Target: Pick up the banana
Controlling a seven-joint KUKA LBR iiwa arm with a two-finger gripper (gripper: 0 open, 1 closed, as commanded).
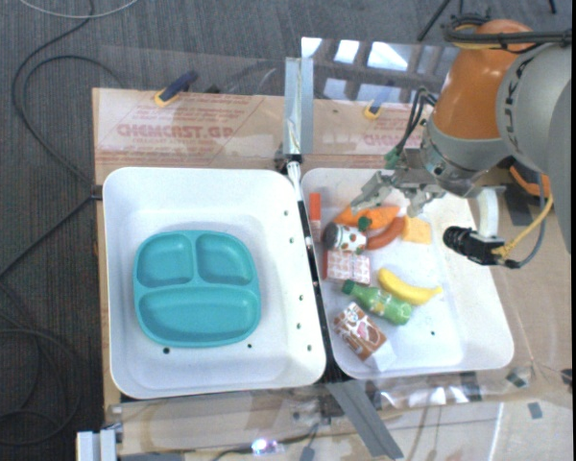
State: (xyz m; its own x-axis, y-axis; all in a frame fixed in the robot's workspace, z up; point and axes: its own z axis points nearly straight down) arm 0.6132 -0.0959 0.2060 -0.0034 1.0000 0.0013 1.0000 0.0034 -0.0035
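One banana (410, 287) lies in the right bin (480, 349), touching a green bottle (381, 304) near a carrot (361, 218) and a snack packet (360, 330). The gripper (399, 192) hangs above the carrot, fingers spread, holding nothing. The left bin (144, 195) holds one teal tray (197, 287).

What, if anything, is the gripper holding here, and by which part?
Nothing. The gripper hangs open above the carrot at the far end of the right bin; the banana lies untouched nearer the camera.

arm (518, 94) cut off right | carrot (365, 221) partly under hand (396, 196)
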